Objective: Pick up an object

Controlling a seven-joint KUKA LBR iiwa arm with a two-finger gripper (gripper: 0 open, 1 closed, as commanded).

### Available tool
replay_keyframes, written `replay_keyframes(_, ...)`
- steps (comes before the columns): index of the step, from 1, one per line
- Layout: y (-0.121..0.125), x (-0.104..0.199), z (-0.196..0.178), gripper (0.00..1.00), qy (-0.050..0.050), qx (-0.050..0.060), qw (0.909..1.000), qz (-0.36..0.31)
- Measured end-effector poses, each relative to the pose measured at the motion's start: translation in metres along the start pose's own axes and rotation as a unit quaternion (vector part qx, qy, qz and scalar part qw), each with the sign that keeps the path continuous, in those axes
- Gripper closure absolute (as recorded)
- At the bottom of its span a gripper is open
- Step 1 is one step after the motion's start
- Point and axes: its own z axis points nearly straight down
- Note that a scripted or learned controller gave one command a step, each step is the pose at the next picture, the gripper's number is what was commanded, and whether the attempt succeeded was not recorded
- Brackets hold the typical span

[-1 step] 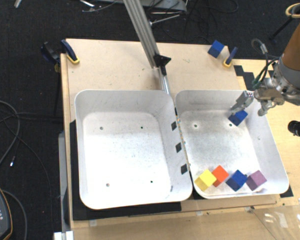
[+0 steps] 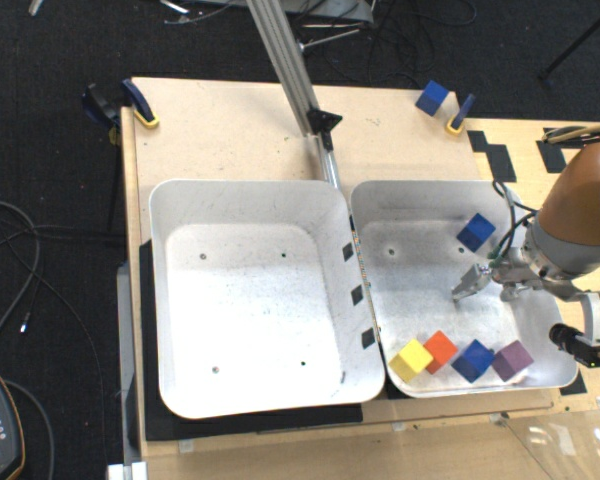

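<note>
While the arm reaches in from the right over the right bin (image 2: 380, 218), the end effector (image 2: 470, 285) hangs low above bare bin floor, near the middle of that bin, and no object sits between its fingers. How far the fingers stand apart is too small and blurred to tell.

The candidates lie apart from it. A blue cube (image 2: 476, 232) rests just up and to the right of the end effector, close but not touching. Along the bin's near wall stands a row: a yellow cube (image 2: 412, 359), an orange cube (image 2: 440, 348) touching it, a second blue cube (image 2: 473, 360), and a purple cube (image 2: 512, 360). Another blue block (image 2: 433, 97) sits on the counter (image 2: 240, 128) outside the bins, beside a clamp. The left bin (image 2: 170, 268) carries no part in the reach here.

By my judgement this is the approach step, with nothing yet grasped. The next move calls for choosing one target, most plausibly the lone blue cube nearby, since it has free space around it; the row at the wall is crowded, and fingers may jam against neighbours. The end effector needs centring over the cube, fingers straddling it, then lowering and closing.
</note>
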Motion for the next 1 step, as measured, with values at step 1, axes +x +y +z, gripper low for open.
replay_keyframes(1, 0.0734, -0.0006, -0.0031, 0.0, -0.001, -0.005, 1.0, -0.004)
